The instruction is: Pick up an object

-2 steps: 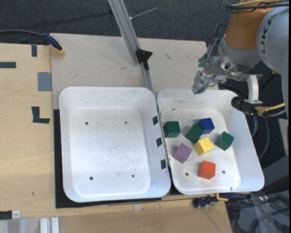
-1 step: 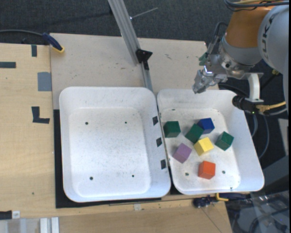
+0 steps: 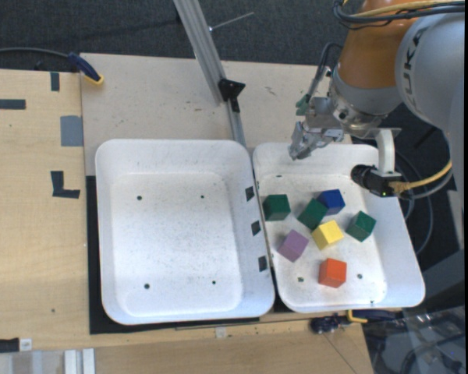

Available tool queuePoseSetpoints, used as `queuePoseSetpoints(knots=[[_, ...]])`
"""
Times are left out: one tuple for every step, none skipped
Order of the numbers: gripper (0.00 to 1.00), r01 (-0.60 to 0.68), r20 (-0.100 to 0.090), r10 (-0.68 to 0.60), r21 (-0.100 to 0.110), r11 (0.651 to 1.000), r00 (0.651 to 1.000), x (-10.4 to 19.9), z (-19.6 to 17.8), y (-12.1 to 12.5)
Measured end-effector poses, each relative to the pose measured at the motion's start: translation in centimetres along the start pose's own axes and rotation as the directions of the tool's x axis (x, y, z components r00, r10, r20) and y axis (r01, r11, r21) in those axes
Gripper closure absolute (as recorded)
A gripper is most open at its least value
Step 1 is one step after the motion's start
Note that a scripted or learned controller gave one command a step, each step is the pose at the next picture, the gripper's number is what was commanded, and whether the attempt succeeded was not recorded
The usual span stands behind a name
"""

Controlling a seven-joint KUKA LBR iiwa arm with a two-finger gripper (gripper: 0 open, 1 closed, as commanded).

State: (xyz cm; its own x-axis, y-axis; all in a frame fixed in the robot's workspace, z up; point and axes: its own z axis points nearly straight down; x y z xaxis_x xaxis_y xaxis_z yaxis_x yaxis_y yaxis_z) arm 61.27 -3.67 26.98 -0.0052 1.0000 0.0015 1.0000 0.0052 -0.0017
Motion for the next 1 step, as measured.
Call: queuePoseSetpoints(knots=[[1.00,0.001,0.000,-0.001,0.003,1.000,1.000,5.07,2.03,-2.10]])
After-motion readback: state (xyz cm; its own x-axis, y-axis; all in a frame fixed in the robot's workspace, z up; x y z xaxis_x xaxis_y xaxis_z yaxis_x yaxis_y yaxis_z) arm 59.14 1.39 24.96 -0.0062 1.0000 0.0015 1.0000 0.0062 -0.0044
